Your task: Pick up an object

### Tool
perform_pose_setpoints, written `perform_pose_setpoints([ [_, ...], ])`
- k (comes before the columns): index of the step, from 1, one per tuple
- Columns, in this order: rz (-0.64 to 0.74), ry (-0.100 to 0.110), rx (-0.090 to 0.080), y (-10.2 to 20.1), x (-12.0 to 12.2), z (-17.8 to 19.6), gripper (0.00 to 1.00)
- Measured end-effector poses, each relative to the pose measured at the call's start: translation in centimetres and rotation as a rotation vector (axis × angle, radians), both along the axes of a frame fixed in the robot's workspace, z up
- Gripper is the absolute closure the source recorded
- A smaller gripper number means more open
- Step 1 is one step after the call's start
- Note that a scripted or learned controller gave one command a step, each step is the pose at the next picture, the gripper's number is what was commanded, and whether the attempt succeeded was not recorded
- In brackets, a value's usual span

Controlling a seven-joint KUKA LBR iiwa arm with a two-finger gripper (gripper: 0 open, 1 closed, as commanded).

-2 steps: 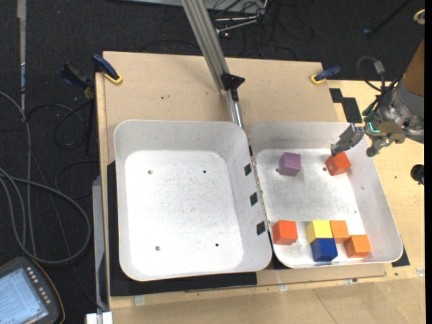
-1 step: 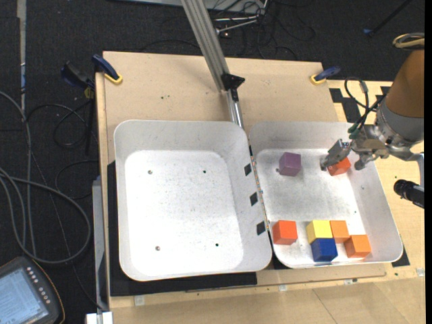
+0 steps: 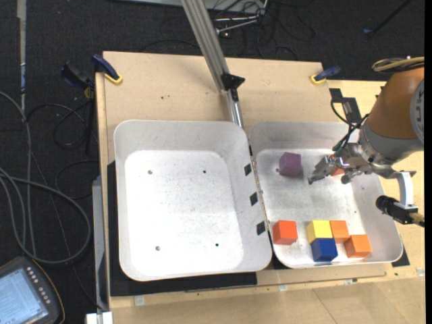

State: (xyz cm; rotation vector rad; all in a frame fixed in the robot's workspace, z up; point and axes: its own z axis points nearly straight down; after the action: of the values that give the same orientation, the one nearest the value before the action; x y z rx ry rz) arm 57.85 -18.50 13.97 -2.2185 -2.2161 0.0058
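The right bin holds a purple block near its back left. Along its front edge lie an orange block, a yellow block, a blue block and two more orange blocks. My gripper reaches in from the right, low over the bin, a short way right of the purple block and apart from it. Nothing shows between its fingers.
The left bin lies beside the right one on the wooden bench. A metal pole slants down from the top to the gap between the bins. Clamps sit at the bench's back corners.
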Motion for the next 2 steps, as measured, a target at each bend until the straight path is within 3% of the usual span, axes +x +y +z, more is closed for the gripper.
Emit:
perform_pose_setpoints([
  [1,0.001,-0.004,-0.002,0.1,0.0,-4.7,0.00],
  [2,0.000,-0.009,-0.002,0.0,0.1,-3.4,1.00],
])
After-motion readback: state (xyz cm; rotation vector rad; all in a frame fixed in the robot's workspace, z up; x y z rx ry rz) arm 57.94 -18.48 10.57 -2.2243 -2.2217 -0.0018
